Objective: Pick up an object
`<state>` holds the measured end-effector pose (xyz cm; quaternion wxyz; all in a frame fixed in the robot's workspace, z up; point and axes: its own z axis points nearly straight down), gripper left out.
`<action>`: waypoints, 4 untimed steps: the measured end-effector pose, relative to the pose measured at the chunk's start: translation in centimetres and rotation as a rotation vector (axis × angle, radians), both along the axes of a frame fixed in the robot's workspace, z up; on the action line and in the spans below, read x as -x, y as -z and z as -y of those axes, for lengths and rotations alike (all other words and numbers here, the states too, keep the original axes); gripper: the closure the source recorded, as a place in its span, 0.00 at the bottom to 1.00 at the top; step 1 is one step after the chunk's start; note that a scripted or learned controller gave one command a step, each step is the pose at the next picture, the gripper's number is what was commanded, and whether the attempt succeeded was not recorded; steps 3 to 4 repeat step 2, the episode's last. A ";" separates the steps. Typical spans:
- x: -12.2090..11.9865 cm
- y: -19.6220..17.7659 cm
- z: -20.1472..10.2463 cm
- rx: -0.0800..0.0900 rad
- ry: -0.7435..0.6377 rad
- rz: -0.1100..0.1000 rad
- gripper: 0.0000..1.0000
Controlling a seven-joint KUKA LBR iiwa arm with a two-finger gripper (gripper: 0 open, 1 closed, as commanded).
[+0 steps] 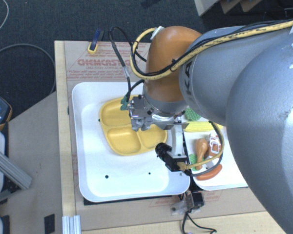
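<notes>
You can see two white bins (88, 145), one yellow plate (119, 130), one corn (198, 126), one carrot (201, 147) and one sausage (210, 173).

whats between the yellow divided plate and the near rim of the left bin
In the camera view, bare white bin floor with two small dark specks lies between the yellow divided plate and the left bin's near rim.

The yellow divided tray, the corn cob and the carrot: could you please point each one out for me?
yellow divided tray (118, 130): camera view, on its left compartment.
corn cob (198, 126): camera view, on its yellow kernels.
carrot (201, 149): camera view, on its orange body.
</notes>
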<state>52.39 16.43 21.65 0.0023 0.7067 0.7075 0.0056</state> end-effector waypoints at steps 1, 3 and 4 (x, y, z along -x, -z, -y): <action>0.5 -4.8 -6.4 0.000 -0.005 -0.007 1.00; -6.3 -14.5 -6.0 0.002 0.001 0.000 1.00; -6.3 -14.5 -6.0 0.002 0.001 0.000 1.00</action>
